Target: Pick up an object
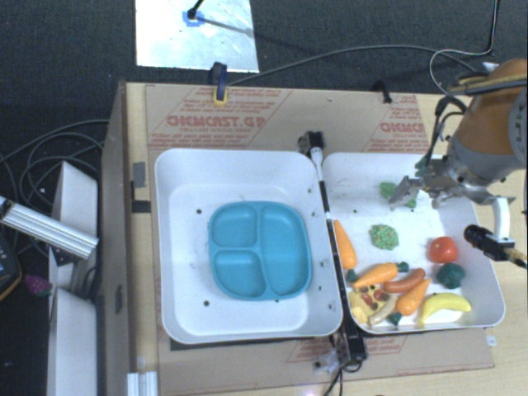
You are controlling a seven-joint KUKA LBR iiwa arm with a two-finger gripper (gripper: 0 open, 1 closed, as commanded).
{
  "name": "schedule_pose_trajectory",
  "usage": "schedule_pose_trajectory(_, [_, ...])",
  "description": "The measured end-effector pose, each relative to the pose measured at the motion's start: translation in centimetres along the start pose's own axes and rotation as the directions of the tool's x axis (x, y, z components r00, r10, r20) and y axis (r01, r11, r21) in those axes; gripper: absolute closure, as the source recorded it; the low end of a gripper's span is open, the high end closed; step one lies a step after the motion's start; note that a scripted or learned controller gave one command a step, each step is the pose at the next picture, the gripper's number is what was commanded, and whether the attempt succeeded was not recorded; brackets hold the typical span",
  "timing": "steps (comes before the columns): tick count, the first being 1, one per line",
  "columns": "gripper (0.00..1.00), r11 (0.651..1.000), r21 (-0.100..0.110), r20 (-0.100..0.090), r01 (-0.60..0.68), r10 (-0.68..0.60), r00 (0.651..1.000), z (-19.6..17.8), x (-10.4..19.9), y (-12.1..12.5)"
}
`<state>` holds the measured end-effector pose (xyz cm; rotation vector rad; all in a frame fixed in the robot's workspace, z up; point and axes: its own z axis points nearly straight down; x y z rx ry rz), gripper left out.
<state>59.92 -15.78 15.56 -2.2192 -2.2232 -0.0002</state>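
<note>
Over the right bin, toward its 12 o'clock side, the end effector hangs low beside a small green piece; whether it touches or grips it I cannot tell. At 6 o'clock lie a pea cluster, tomato, carrots and banana.

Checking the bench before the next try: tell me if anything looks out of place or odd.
Nothing looks spilled or broken. The toy food is crowded into the near corner of the right bin, and one carrot lies against the divider between the bins. The blue plate sits flat in the left bin.
</note>
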Motion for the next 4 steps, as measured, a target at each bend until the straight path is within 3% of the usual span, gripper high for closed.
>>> schedule_pose_trajectory(1, [0.00, 1.000, -0.001, 0.000, 0.001, -0.001, 1.000, 7.2, 4.6, -3.6])
schedule_pose_trajectory(2, [0.00, 1.000, -0.004, 0.002, 0.002, -0.002, 1.000, 7.0, 0.4, 4.4])
schedule_pose_trajectory(3, [0.00, 1.000, 0.000, 0.000, 0.000, 0.000, 1.000, 7.1, 5.3, -2.4])
schedule_pose_trajectory(4, [1.00, 1.000, -0.004, 0.001, 0.001, -0.001, 1.000, 6.0, 5.2, -2.3])
